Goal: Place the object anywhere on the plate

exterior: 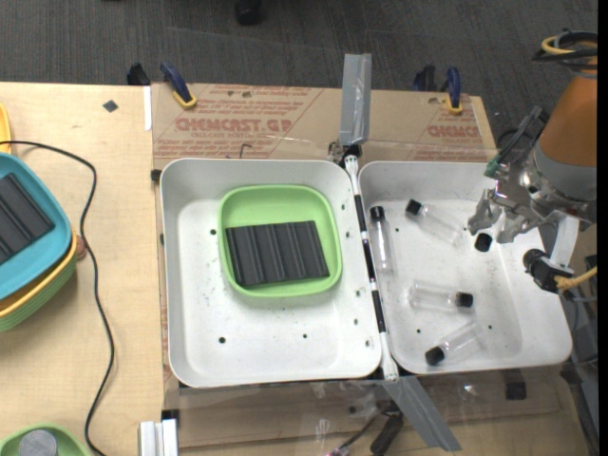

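Observation:
A green square plate (278,205) with a dark ridged insert (277,253) sits in the left bin (185,283). Several clear vials with black caps lie in the right bin (532,350): one along its left wall (378,237), one near the back (427,213), one in the middle (441,299) and one at the front (452,343). My gripper (490,228) hangs over the right bin's back right part, far from the plate. A small black cap-like piece (483,243) shows just under it; whether it is held is unclear.
Brown cardboard (285,122) with clamps lies behind the bins. A teal and yellow container (33,245) and a black cable (95,283) sit on the wooden bench at left. Cables (546,274) hang off the arm at the right bin's edge.

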